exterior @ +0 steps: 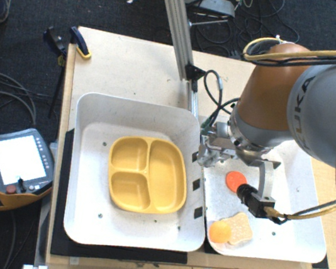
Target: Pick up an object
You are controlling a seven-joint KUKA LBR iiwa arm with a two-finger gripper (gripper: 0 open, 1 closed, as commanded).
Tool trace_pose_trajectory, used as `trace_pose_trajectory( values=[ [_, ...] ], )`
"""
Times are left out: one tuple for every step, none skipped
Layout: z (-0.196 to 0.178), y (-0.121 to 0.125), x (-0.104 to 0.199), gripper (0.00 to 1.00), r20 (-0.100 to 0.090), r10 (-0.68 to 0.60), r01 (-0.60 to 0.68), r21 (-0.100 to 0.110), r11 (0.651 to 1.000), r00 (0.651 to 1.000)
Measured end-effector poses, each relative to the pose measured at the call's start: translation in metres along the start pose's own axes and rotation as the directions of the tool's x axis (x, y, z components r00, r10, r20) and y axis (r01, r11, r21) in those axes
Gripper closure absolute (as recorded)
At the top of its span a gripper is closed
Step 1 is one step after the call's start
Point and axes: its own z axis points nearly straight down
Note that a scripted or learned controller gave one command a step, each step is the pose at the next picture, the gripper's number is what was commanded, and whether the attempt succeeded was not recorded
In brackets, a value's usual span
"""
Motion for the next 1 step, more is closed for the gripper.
trace_pose_trajectory(
  values=[
    [-0.0103,-0.0086,0.0591,1.0,-0.001,-0.001,0.001,-0.002,1.0,1.0]
  ],
)
